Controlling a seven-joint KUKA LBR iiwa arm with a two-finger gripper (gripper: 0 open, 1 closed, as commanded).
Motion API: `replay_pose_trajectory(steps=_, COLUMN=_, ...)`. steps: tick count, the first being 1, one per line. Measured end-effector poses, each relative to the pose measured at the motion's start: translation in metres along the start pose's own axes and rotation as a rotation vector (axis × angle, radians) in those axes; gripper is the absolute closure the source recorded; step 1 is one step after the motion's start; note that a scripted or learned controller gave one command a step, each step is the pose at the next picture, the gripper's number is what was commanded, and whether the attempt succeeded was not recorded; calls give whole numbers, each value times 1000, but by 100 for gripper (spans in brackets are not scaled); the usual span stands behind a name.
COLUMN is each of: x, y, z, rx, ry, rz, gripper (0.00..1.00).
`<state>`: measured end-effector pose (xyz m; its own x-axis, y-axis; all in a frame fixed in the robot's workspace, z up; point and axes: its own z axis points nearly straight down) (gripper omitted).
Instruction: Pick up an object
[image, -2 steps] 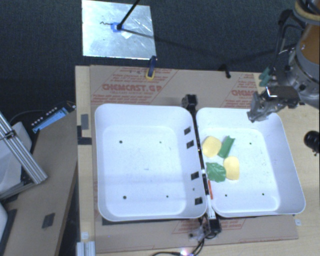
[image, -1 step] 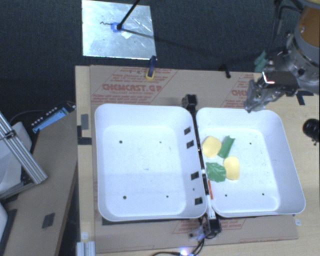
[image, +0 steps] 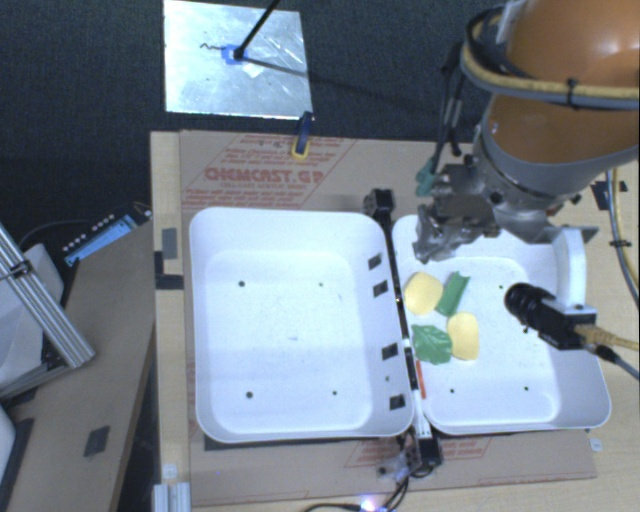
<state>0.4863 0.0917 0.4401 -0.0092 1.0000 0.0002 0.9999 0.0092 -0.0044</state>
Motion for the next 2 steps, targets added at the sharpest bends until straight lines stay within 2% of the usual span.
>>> replay_pose_trajectory(steps=1, x=-107, y=32, z=-93, rx=-19, ry=-4, rz=18, gripper=100)
replay_pose_trajectory(steps=2, x=-205, y=31, z=-94, rx=-9, ry=-4, rz=18, gripper=100)
